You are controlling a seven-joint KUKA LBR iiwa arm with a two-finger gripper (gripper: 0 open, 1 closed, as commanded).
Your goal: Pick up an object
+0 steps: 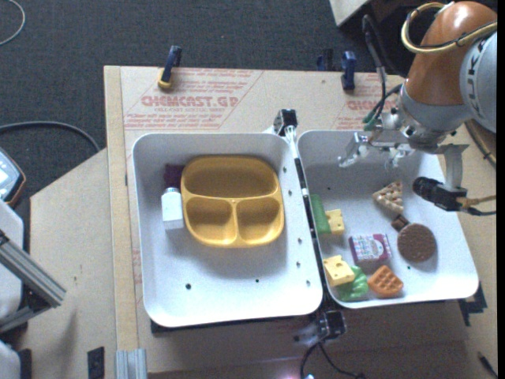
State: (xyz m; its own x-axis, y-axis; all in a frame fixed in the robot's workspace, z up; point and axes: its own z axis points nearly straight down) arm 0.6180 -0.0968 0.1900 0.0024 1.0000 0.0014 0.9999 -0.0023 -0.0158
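The claw [371, 150] hangs over the far part of the right-hand shallow white plastic bin [465, 279], its two metal fingers spread apart with nothing between them. The toy food lies on the near side of it, toward the viewer. At the near rim, farthest from the claw, sit an orange waffle-shaped toy [386, 281], a green leafy toy piece [354, 286] and a yellow cheese wedge with holes [338, 271]. A little closer to the claw come a small pink and white carton [370, 248] and a round brown cookie [416, 242]. Closer still are a yellow block [334, 221] beside a green stick [318, 214] along the bin's left wall, and a tan cracker-like wedge [388, 196], the nearest item to the claw, just below and to its right. To the claw's left, the other white bin [150, 275] holds a yellow three-compartment plastic tray [233, 200], with a small white bottle [172, 209] touching its left edge. Both bins rest on the cardboard-topped table [118, 172].
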